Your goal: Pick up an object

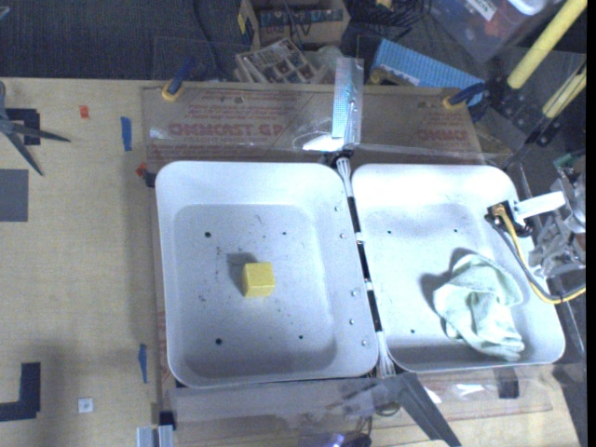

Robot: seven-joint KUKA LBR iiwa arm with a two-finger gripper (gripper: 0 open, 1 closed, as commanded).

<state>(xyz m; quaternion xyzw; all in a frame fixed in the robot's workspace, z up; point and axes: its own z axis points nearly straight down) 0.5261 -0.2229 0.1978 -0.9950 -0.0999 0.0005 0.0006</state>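
Note:
A small yellow cube (259,278) lies on the floor of the left white bin (186,203), slightly left of its centre. A crumpled white and pale green cloth (480,305) rests in the right white bin (410,203), toward its near right corner. My gripper (556,240) hangs at the right edge of the view, just beyond the right bin's right rim and up and to the right of the cloth. It is apart from both objects, and nothing can be seen held in it.
A yellow cable (521,250) loops over the right bin's right rim beside the gripper. A clear plastic sheet and cardboard (242,128) stand behind the bins. The bench (65,277) stretches to the left with small blue and black bits.

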